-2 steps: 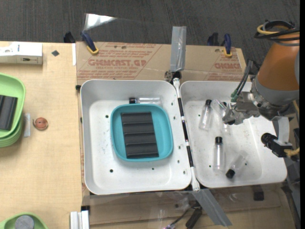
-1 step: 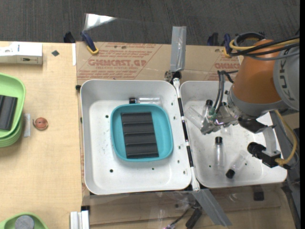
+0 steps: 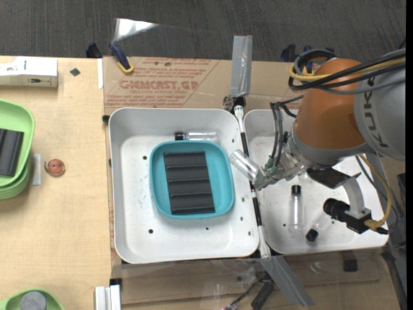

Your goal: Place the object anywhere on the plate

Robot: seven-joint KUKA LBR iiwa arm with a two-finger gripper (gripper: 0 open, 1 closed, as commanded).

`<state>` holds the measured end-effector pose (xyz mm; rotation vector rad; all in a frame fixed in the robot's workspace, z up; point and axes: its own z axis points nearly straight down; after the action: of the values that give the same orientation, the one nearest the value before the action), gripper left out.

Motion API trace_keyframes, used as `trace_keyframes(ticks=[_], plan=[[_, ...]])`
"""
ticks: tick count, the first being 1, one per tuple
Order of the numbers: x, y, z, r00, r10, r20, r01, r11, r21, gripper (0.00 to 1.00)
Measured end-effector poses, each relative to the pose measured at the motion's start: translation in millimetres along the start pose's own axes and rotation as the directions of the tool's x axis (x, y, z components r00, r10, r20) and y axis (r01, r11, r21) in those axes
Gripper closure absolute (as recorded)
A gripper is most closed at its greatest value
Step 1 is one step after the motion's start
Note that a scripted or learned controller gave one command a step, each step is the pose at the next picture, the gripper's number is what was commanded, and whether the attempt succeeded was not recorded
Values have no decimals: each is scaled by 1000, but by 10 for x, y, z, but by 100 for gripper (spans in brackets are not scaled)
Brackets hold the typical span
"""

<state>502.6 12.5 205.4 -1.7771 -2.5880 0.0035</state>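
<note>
Your end effector (image 3: pixel 258 177) is hanging over the seam between the two bins, gripping a clear tube (image 3: pixel 242 163) between its fingers. The teal plate (image 3: pixel 222 173) is lying just to its left, so the tube is nearly over the rim.

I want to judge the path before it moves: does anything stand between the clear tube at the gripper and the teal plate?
Nothing visible does. The clear tube sits at the gripper over the rims between the bins, right beside the teal plate. Another clear tube lies behind the plate, off that path.
</note>
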Motion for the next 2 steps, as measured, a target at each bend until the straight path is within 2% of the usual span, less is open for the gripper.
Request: trace_keyframes(ticks=[1,2], plan=[[-3,0,-1,1000,0,0,0,1000,0,0],[-288,-382,149,998,63,0,-63,998,0,0]])
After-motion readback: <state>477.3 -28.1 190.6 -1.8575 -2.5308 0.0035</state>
